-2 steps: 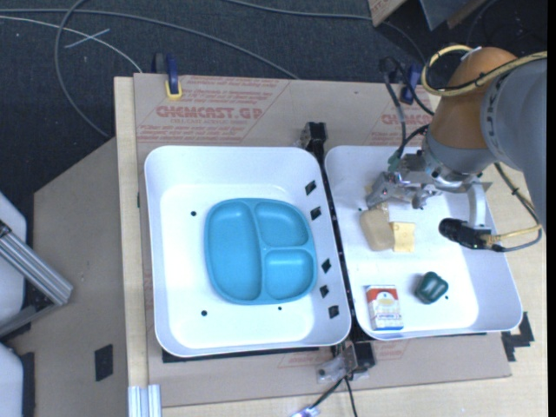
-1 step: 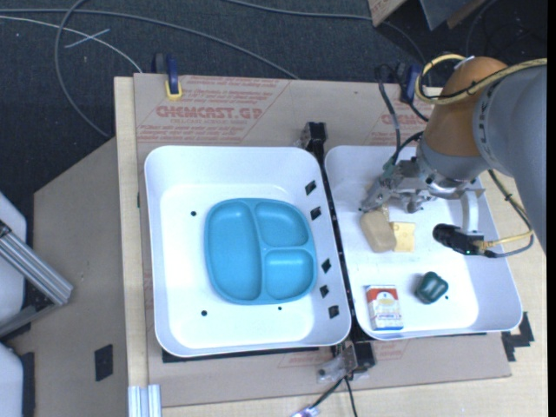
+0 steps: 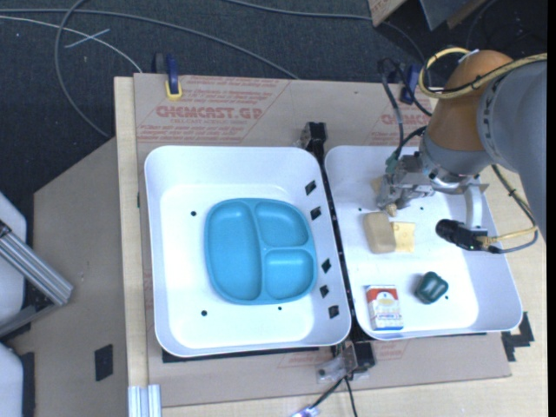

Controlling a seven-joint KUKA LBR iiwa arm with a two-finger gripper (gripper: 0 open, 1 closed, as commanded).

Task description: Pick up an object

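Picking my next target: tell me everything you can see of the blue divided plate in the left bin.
The blue divided plate is light blue, plastic-looking, a rounded rectangle with a raised rim and three compartments: one large on the camera view's left, two smaller stacked on the right. It lies flat, open side up, slightly rotated, near the middle of the left bin. It rests on the bin floor, clear of the walls.
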